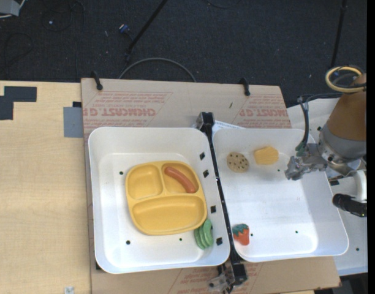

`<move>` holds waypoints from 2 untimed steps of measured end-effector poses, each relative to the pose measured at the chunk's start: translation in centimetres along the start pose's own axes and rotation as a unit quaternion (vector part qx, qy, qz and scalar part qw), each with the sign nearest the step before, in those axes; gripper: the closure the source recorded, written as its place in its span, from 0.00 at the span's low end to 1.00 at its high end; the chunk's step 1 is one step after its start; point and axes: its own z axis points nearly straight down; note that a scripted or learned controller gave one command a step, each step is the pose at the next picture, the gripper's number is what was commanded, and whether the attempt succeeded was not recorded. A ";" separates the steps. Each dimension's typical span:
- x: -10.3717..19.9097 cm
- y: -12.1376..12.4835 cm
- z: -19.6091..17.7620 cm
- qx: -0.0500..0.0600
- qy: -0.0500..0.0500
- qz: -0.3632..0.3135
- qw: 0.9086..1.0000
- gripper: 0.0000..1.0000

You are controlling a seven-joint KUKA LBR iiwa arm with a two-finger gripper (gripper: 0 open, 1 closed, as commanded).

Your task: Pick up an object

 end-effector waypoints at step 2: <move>-0.4 0.3 -10.5 -0.001 0.000 0.000 1.000 1.00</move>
